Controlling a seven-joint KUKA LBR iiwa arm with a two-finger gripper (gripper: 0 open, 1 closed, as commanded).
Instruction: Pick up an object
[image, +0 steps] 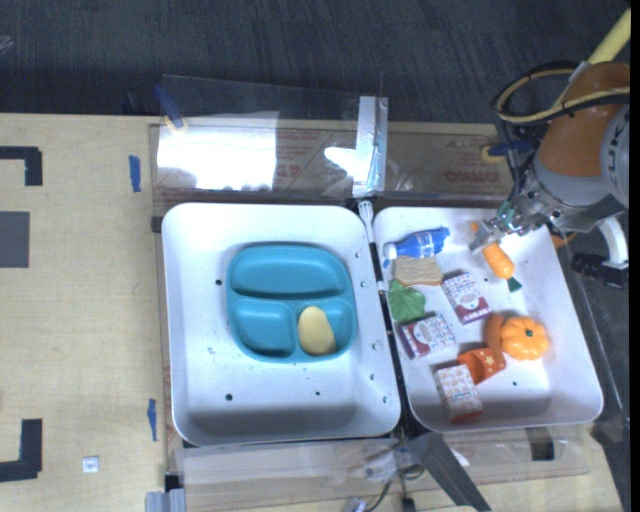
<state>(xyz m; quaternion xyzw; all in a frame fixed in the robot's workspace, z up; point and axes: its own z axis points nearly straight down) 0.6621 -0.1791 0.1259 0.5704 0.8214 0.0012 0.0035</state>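
My gripper hangs over the far right part of the right bin, below the arm's orange band. Just in front of it lies a small orange carrot with a green tip, very close to the gripper's end. I cannot tell whether they touch. Further objects in this bin are a blue bottle, a tan slice, a green piece, an orange pumpkin and red-and-white packets.
The left bin holds a blue divided plate with a yellow oval item in its near right compartment. A clear panel and a metal post stand behind the bins. Cables loop above the arm.
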